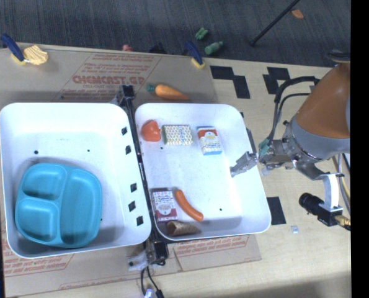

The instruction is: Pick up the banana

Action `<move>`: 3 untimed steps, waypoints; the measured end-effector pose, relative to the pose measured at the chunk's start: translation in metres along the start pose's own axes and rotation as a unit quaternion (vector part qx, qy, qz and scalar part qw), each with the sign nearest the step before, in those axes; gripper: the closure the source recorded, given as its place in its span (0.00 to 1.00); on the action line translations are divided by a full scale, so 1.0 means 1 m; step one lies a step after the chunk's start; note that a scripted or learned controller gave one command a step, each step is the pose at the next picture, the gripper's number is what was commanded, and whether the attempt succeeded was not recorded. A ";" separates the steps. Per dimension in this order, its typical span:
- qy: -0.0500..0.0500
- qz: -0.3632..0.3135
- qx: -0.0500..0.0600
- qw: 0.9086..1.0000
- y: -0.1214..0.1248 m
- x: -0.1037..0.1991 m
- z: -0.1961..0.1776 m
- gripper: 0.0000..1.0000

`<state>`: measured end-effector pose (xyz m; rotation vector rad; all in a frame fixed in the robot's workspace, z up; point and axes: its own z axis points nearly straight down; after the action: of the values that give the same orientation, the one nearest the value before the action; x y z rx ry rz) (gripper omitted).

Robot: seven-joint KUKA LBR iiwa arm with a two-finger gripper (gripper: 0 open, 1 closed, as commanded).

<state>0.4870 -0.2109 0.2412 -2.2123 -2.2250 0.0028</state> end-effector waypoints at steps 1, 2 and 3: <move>0.001 0.020 0.001 1.000 0.013 0.062 0.113 0.00; -0.001 -0.131 -0.001 0.991 0.063 0.101 0.150 0.00; -0.002 -0.260 -0.002 0.966 0.099 0.109 0.149 0.00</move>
<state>0.5849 -0.1006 0.0921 -1.5592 -2.7279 0.0005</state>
